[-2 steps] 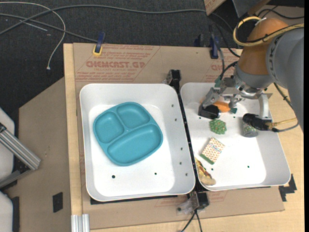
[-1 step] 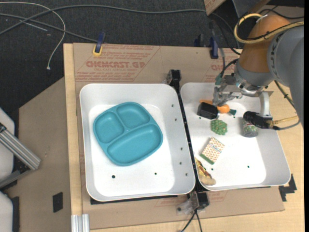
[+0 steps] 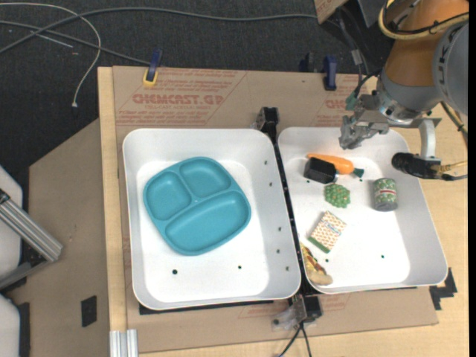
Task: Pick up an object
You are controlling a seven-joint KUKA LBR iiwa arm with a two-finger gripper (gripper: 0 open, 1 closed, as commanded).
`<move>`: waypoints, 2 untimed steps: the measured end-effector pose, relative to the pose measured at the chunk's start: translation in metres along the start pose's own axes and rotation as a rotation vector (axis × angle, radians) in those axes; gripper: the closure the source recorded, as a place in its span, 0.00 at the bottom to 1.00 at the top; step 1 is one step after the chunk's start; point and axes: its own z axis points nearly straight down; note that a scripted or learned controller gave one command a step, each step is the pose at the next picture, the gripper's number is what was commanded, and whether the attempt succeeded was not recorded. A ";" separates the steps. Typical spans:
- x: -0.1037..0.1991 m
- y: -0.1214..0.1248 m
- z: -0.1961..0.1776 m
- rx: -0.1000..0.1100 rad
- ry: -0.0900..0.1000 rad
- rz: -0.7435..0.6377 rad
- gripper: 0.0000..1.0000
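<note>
Nothing is picked yet: the gripper (image 3: pixel 355 137) hangs above the carrot (image 3: pixel 336 163), its jaw state unclear.

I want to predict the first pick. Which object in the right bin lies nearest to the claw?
The orange carrot, lying just below the claw beside the black block. The green ball, can and patterned packet lie farther down.

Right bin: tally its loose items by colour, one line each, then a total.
Orange: 1, the carrot
Black: 1, the black block
Green: 1, the green ball
Grey with a green and red label: 1, the can
Patterned, pale: 1, the small box
Tan: 1, the small piece at the near edge
Total: 6
</note>
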 end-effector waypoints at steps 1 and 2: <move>0.000 0.001 -0.013 0.003 0.001 0.000 1.00; 0.048 -0.020 -0.008 0.010 0.003 -0.003 1.00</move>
